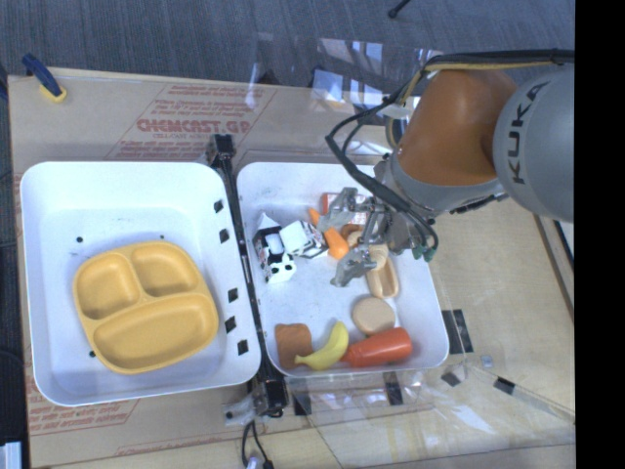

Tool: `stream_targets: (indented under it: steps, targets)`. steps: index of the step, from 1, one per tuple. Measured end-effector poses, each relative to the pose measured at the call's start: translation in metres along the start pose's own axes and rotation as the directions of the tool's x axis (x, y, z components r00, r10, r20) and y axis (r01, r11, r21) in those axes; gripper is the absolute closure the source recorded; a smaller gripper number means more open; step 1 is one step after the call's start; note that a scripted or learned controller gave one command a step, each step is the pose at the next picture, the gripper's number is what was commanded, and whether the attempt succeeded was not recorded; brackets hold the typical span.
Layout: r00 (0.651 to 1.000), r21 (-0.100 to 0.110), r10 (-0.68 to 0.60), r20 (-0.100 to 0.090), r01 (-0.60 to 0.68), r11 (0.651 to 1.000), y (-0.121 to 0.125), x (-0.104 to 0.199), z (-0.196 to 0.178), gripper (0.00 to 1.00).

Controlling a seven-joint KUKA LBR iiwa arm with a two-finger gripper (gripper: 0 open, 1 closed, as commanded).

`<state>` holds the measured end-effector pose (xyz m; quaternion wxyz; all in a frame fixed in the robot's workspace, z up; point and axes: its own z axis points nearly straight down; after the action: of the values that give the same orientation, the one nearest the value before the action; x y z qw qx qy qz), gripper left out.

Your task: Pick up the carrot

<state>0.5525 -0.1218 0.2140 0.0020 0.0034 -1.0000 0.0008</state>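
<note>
Carrot (336,243), small and bright orange, lies tilted in the upper middle of the right bin (422,291), right at the metal fingers of the claw (354,244); whether those fingers are spread or pressed on it cannot be told from this slanted view, since the claw's own parts crowd over the spot. Just left of the carrot sit a white die with black dots (280,269) and a small black-and-white piece (269,241). Just right of it, partly under the claw, lies a tan bun-like piece (383,277), and below that a round beige disc (373,315). Along the bin's near edge lie a red pepper-like piece (381,347), a yellow banana (327,349) touching it, and a brown block (292,340) beside the banana. The grey arm with its orange band (449,130) reaches in from the right and hangs over the bin's upper right part, with black cables looping above the claw. The left bin (49,203) holds a yellow divided plate (146,306), well apart from the carrot. Both bins rest on a bench (127,115) covered in brown printed paper.
</note>
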Motion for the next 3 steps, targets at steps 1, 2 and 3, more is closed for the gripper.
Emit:
stream_targets:
  steps: [1,2,3]
  targets:
    - [0.994,0.0,-0.111,0.002,0.111,0.994,-0.079,-0.075,0.025,0.0]
    - [0.999,-0.003,-0.052,0.003,0.053,0.999,-0.053,-0.073,0.125,0.0]
    - [0.998,-0.002,-0.06,0.004,0.06,0.998,-0.051,-0.075,0.115,1.0]
